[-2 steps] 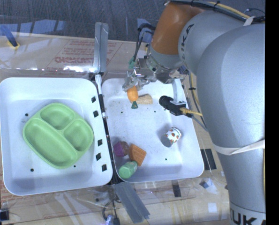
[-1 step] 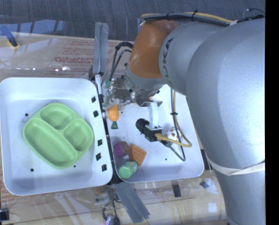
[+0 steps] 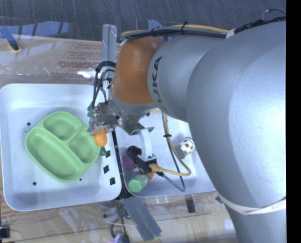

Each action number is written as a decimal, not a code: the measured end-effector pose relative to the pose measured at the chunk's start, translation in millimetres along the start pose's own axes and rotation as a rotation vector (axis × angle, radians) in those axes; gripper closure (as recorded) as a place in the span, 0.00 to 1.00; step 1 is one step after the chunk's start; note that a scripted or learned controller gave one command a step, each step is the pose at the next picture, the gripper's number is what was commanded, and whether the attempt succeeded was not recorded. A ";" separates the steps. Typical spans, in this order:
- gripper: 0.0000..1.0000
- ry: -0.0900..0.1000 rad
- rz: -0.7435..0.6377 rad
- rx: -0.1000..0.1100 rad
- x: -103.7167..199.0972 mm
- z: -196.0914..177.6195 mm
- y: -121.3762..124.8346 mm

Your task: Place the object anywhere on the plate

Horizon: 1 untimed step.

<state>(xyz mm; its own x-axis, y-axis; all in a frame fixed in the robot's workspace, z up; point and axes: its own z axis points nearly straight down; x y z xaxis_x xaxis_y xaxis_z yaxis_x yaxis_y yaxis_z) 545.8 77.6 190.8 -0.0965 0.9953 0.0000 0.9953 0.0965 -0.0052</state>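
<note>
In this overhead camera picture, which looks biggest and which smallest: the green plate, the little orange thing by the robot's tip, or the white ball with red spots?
1. Green plate, by far the largest.
2 and 3. Spotted ball and orange object look alike in size; the orange one is partly hidden, so I won't rank them.

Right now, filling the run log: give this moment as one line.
pincer: over plate's right edge | orange object: at pincer, grip unclear | green plate: left bin | placement: not done

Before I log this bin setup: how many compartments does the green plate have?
3. On the green plate in the left bin: one long compartment along its lower left side, and two smaller ones, at its top and its right end, the latter beside the orange object.
</note>
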 end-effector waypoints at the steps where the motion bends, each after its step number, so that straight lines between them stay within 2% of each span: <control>1: 0.00 0.000 0.001 -0.001 -0.7 -0.1 0.1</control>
